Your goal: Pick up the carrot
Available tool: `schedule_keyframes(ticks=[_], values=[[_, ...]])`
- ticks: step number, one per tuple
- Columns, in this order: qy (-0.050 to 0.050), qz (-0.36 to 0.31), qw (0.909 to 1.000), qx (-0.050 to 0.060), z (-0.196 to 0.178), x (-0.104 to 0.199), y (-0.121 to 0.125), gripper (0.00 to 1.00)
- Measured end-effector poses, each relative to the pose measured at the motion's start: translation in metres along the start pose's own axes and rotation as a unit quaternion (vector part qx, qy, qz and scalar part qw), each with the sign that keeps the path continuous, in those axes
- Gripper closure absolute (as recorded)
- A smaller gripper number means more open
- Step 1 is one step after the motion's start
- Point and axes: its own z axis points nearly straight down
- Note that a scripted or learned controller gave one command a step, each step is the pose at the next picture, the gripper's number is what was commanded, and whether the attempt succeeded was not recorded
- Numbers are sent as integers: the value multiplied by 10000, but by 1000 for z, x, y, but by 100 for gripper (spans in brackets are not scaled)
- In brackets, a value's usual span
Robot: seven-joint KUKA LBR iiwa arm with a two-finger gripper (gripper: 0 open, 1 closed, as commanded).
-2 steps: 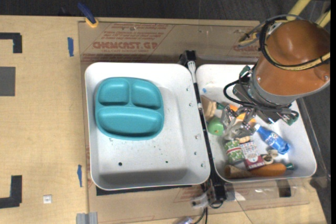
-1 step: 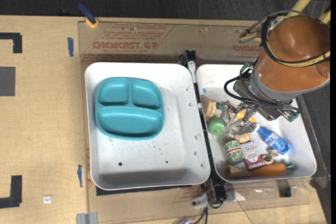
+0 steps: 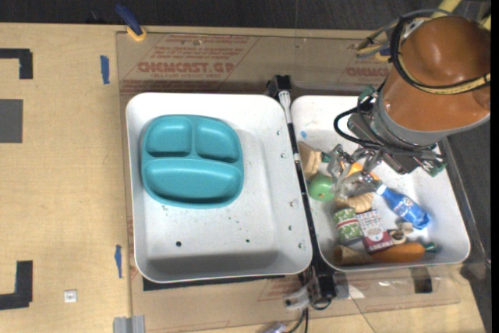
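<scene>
The carrot (image 3: 399, 252), long and orange, lies along the front wall of the right bin (image 3: 456, 203), beside a red and white packet (image 3: 374, 230). My gripper (image 3: 352, 170) hangs low over the middle of that bin's pile, behind and to the left of the carrot and well apart from it. The arm's orange band (image 3: 440, 74) and grey wrist cover the bin's back right part. Metal parts and clutter around the gripper's tip blur together.
Around the gripper lie a green ball (image 3: 320, 187), a blue and white bottle (image 3: 404, 207), a small green-labelled can (image 3: 348, 224) and a tan piece (image 3: 312, 161). The left bin (image 3: 234, 238) holds a teal divided plate (image 3: 191, 160). A black rail (image 3: 296, 160) separates the bins.
</scene>
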Motion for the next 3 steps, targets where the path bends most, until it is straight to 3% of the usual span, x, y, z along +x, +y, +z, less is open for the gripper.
schedule_keyframes(ticks=[2, 3], values=[[-92, 16, 9999, 40, -22, -7, -1, 100], [-88, 15, 10000, 35, -22, -7, 0, 0]])
